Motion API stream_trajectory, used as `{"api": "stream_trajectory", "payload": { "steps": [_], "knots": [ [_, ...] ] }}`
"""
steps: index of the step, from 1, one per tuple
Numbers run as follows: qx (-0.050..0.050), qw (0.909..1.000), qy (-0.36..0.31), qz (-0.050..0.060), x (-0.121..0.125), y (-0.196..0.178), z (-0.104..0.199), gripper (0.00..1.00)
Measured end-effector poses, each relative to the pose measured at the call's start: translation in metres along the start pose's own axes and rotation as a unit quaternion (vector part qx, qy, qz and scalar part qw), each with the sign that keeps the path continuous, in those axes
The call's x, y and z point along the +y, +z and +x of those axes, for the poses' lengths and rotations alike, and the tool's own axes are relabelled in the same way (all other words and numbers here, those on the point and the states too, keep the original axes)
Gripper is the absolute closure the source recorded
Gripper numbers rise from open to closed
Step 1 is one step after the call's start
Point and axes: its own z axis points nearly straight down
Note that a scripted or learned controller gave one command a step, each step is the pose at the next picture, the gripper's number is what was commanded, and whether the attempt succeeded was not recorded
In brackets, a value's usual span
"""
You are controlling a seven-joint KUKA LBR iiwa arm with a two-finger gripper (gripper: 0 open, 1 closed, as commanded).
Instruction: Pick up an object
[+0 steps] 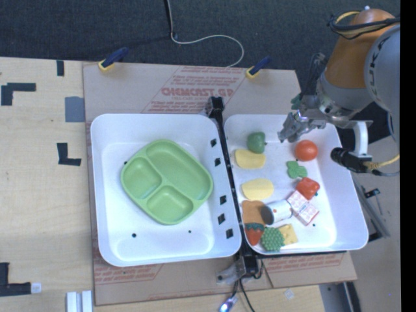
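Note:
My gripper [290, 130] hangs over the back of the right bin [344, 239], pointing down and to the left. Nothing shows between its fingers. Just right of it lies a red tomato [306, 150]. Left of it sits a green round fruit [256, 142], with a yellow piece [249, 159] below that. Further forward lie a second yellow piece [257, 188], a small green leafy piece [297, 169], a red pepper [308, 187], a white and red box [302, 208], a white cylinder [277, 212], an orange piece [253, 212] and a broccoli [272, 238].
The left bin [110, 239] holds a green divided plate [167, 181]. A black divider [221, 168] runs between the bins. Both bins rest on a cardboard sheet [182, 90] clamped at the back. A white cable [195, 41] lies behind it.

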Motion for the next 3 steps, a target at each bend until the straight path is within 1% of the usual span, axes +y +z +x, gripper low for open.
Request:
{"api": "stream_trajectory", "payload": {
  "steps": [1, 2, 3],
  "knots": [
    [0.001, 1.0, 0.0, 0.002, 0.001, -0.016, 0.0, 1.0],
    [0.001, 1.0, -0.001, 0.004, -0.032, -0.017, 0.03, 1.0],
    [0.001, 1.0, -0.001, 0.004, -0.056, -0.014, 0.066, 1.0]
  ]
}}
